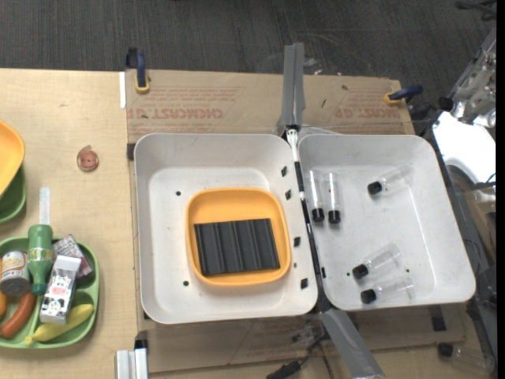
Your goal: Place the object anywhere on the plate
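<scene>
Ribbed dark grey block (pixel 237 245) is lying flat on the orange plate (pixel 237 201). It sits a bit toward 6 o'clock of the plate's centre, with its ridges running 12 to 6. Orange rim shows on all sides of it.

Left to right from my end:
- Yellow dish (pixel 8 160) is cut off by the frame at 9 o'clock of the bench.
- Small pink disc (pixel 88 159) sits alone on the wood, near the dish at its 3 o'clock.
- Green tray (pixel 83 310) at 7 o'clock of the bench holds toy food: a green bottle (pixel 39 255), a can (pixel 14 267), a carton (pixel 57 287), a sausage (pixel 17 314) and a banana (pixel 63 322).
- Left bin (pixel 154 212) has the plate about centred on its floor.
- Right bin (pixel 426 227) touches the left one along the shared edge. It holds five clear vials with black caps.
- Vial pair (pixel 323 198) lies side by side at 9 o'clock of that bin, caps toward 6.
- Single vial (pixel 387 184) lies at 12 o'clock.
- Two more vials (pixel 375 260) lie at 6 o'clock, near each other but apart.
- Cardboard sheet (pixel 205 101) lies under both bins, with blue clamps (pixel 136 63) at its 12 o'clock edge.

Gripper: can't tell how far open it is, or whether it has hold of anything.
</scene>
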